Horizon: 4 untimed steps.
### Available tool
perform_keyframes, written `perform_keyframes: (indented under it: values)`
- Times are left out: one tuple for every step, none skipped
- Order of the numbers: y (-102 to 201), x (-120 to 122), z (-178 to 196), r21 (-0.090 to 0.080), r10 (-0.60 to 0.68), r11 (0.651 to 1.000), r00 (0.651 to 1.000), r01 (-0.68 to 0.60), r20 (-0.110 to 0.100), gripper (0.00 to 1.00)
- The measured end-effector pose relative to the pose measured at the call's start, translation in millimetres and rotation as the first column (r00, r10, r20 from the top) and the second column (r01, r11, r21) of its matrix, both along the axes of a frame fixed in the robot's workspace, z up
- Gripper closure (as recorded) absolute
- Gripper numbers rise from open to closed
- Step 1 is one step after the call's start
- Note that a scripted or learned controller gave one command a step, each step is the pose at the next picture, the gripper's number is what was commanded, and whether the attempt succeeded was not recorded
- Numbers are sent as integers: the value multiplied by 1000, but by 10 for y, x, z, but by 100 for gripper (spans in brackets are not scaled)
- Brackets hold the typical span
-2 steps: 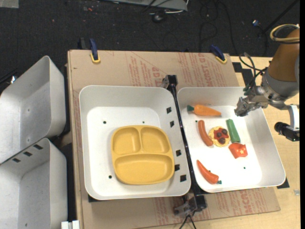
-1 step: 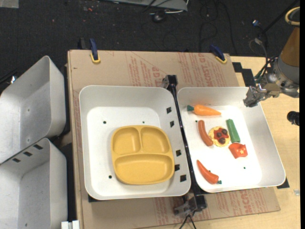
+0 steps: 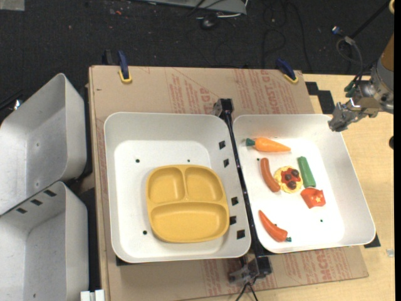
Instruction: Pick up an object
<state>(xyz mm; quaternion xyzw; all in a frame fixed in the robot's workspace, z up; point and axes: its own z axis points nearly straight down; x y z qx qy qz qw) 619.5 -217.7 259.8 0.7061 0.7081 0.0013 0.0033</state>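
Plastic toy food fills the right bin (image 3: 338, 231): one orange carrot (image 3: 270, 145) near its far left corner, one brown sausage (image 3: 270, 175) below it, one small round pizza (image 3: 290, 179) touching the sausage's right side, one green stick-shaped piece (image 3: 306, 171) just right of the pizza, one red chunk that looks like a strawberry or pepper (image 3: 312, 197) beneath that, and one red chili (image 3: 272, 226) nearest the front. Six pieces, each a single item. The left bin (image 3: 125, 231) holds one yellow divided plate (image 3: 187, 203) with three compartments.

Any of these would serve as the object to pick up. They look light, rigid and smooth — likely slippery on rounded flanks. The carrot lies apart from its neighbours, so I judge it the easiest target, taken across its thick middle. The sausage and pizza touch, which could make a clean grip awkward. The chili also lies alone and could be grasped across its body.

The pincer (image 3: 341, 119) hangs over the right bin's far right corner, well apart from all six pieces, with nothing between its tips — whether it is spread or pressed together I cannot tell.
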Motion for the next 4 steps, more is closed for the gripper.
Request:
perform_keyframes:
  values:
    - [498,56,-121,3,3,1000,1000,-3,-7,100]
    - [1023,58,-249,4,4,1000,1000,-4,-7,100]
    - [1504,-7,-282,4,4,1000,1000,-4,-7,100]
    - [2137,30,-326,4,5,1000,1000,-5,-7,100]
